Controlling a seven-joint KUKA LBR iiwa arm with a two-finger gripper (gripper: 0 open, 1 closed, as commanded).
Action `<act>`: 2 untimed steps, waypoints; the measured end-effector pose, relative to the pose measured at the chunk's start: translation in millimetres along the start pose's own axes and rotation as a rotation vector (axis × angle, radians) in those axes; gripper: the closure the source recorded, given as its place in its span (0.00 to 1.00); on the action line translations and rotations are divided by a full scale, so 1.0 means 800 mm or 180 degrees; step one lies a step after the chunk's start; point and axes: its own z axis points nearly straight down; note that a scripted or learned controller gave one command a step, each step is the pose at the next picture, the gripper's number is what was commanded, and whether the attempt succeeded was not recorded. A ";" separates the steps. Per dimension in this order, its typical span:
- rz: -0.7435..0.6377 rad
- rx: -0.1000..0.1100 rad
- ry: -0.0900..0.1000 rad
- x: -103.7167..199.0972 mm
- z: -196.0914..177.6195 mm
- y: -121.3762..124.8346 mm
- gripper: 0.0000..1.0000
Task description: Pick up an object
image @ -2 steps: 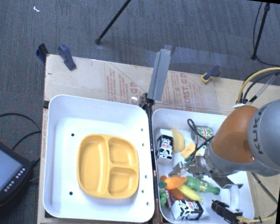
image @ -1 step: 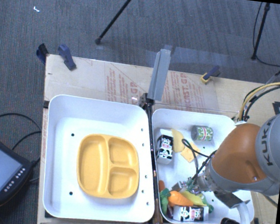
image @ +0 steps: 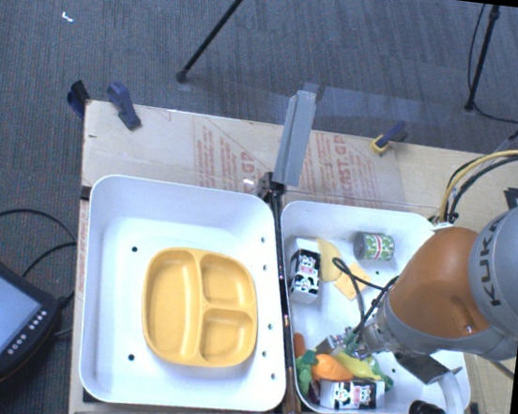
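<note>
The bench [image: 200, 151] is the biggest thing here, a brown board that holds 2 white bins side by side so the arm can reach both

The left bin [image: 116, 211] has 1 thing in it, a yellow plate [image: 201, 305] with 3 parts, lying flat in the middle. It sits well apart from the toys, so it is not what the arm is after right now

The right bin [image: 408, 226] holds all the small toys. The arm [image: 446, 292] is big and grey with an orange band, and it comes in from the right and bends down over this bin, because this is where the things to pick up are

The gripper [image: 355, 342] is low over the pile at the near end of the bin. The arm covers it, so I cannot tell if it is spread or pressed together, and I cannot see any toy between its tips

The pile is just under it: an orange carrot [image: 331, 365], something yellow [image: 363, 366] beside it, and a little milk box [image: 351, 393] lying on its side at the near wall. They touch each other, so a grab here could bump a neighbour

Further back stands another milk box [image: 305, 272] by the left wall, with a pale yellow wedge [image: 330, 257] next to it

A small green can [image: 374, 246] lies on its side near the far wall, alone, and it looks like it could roll
</note>
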 end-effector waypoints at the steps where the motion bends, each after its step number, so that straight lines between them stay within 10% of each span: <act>1: -0.0022 0.0013 0.0025 -0.047 0.002 -0.018 0.00; 2: -0.0008 -0.0014 0.0013 -0.049 -0.013 -0.013 1.00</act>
